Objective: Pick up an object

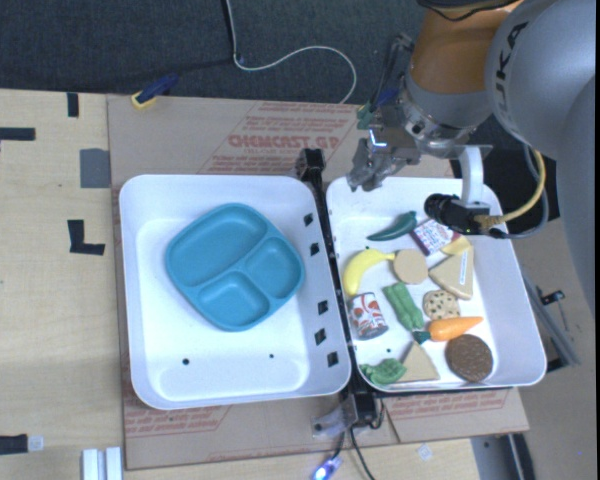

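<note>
Jaws at top edge of right bin [525, 298]; whether spread or pressed together cannot be told. Below them lie toy foods: green chili pepper [391, 228], banana [364, 267], carrot [454, 327]. Blue divided plate [233, 265] occupies left bin [140, 268].

Bench [40, 268]: cardboard sheet [260, 133], two white bins [140, 268] [510, 298] atop.
</note>
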Robot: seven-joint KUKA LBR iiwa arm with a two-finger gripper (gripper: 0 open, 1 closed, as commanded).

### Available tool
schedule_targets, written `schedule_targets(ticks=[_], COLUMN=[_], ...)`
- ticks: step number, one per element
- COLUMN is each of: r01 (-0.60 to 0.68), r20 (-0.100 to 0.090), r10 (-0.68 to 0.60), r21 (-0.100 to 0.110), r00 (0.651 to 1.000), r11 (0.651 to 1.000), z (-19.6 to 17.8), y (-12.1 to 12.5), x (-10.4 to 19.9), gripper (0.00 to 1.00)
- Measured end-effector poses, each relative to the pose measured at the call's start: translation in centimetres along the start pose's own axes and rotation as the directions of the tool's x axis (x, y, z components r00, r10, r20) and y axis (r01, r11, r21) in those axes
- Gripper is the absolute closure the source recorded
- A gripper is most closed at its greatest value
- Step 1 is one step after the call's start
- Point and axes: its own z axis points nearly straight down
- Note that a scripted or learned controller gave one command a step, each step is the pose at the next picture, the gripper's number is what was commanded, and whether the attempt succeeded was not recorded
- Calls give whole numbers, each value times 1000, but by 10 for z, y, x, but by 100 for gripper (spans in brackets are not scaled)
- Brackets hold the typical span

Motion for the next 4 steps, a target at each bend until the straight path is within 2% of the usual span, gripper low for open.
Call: schedule_targets(ticks=[1,2,3,4], r01=[-4,0,-3,-2], r20=[2,0,2,2], r10=[4,0,3,2], r21=[-14,6,11,5], r00=[1000,1000,1000,1000], r11=[1000,1000,1000,1000], z=[-259,-250,-203,-213], y=[-28,-98,-142,-140], x=[-2,41,59,93], gripper=[100,100,100,100])
